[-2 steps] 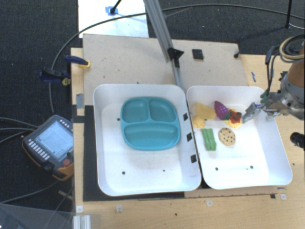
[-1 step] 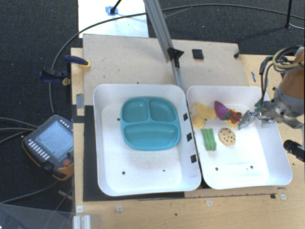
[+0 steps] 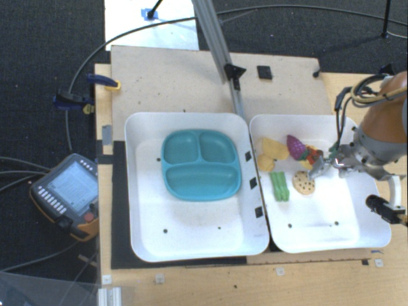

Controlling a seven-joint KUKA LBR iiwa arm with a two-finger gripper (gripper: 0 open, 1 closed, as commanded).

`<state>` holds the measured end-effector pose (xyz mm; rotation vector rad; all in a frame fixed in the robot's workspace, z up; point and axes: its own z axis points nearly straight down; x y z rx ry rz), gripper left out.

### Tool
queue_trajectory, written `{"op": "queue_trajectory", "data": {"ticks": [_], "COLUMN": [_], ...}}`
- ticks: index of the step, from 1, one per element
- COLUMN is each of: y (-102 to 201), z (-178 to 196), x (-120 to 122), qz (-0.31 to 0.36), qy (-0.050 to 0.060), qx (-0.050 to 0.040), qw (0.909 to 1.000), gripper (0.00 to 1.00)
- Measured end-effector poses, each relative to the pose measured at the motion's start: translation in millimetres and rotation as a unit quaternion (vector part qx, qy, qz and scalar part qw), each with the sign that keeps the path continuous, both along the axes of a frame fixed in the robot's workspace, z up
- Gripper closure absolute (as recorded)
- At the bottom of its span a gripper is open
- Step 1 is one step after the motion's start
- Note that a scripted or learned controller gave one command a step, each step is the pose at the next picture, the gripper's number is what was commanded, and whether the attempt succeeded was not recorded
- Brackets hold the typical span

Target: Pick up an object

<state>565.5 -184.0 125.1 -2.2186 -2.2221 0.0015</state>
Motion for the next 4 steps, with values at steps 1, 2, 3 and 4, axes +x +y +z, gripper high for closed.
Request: {"op": "queue_trajectory", "data": {"ticks": [1,2,3,4], "y": [-1,-8,-9,46], "z": [13,70,107,117], "x": [2,-4,-2,-7], "qz": [0.000,-0.001,0.001,0.004], "qy": [-0.004,-0.004,-0.004,-0.002], "qx": [-0.0011,-0.0016,-0.0012,0.0008], "qw": [1.0000,1.0000,1.0000,1.0000], "gripper": [1.00,1.00,1.00,1.00]}}
